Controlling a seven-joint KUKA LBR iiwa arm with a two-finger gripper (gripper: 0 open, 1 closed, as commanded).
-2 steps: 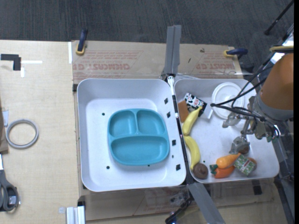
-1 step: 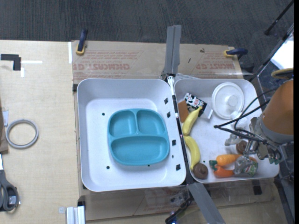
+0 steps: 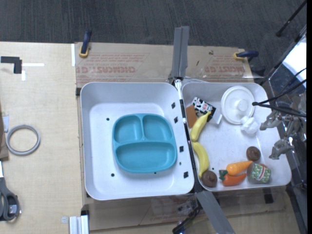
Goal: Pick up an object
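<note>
The right bin (image 3: 229, 140) holds the loose objects. Two yellow bananas (image 3: 200, 125) (image 3: 201, 156) lie along its left wall. A black-and-white spotted item (image 3: 201, 106) sits above them. A white round bowl (image 3: 238, 105) and a small white crumpled piece (image 3: 250, 126) rest at the back right. Along the front lie a brown ball (image 3: 209, 178), an orange carrot (image 3: 238, 167), a red piece (image 3: 233, 179) and a green and red can (image 3: 259, 173). Another brown ball (image 3: 253, 153) sits above the can. The left bin (image 3: 92, 130) holds a teal divided plate (image 3: 144, 143).
A grey tape ring (image 3: 22, 139) and scissors (image 3: 9, 206) lie on the wooden bench at the left. Yellow-blue clamps (image 3: 86, 44) (image 3: 246, 55) pin the cardboard behind the bins. Metal fittings (image 3: 280, 130) and black cables (image 3: 275, 104) crowd the right bin's right rim.
</note>
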